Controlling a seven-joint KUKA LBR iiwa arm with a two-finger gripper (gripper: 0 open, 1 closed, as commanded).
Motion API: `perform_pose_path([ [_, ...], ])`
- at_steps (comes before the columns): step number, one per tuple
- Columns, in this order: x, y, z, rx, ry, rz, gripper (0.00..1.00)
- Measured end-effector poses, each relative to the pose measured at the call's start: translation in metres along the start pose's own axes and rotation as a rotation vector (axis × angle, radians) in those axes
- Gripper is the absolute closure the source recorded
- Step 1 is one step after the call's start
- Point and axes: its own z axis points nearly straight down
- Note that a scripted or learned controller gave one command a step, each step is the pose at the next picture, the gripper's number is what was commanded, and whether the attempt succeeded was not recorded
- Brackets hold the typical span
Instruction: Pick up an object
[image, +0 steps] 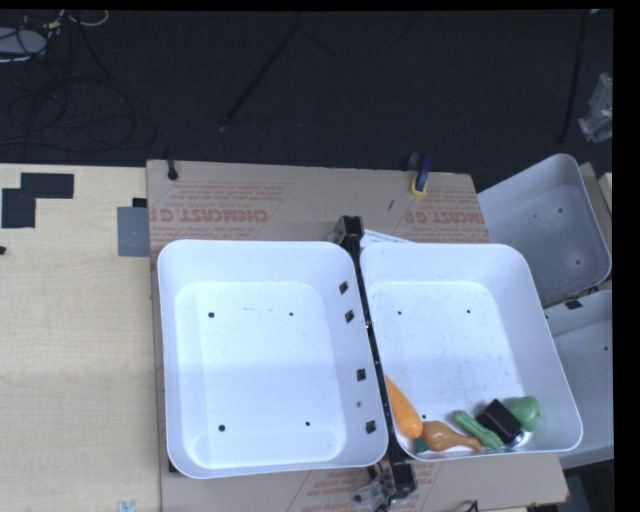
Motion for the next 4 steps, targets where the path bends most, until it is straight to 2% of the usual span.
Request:
perform_pose_path([
  [1,-0.031,-0.03,-0.017,0.014,0.004,0.007,1.0],
  [2,-0.041,-0.004,-0.015,0.016,0.004,0.001,1.0],
  [3,-0.042,-0.039,-0.016,0.017,0.006,0.007,1.0],
  [4,-0.04,-0.002,-0.015,0.015,0.004,0.0,1.0],
])
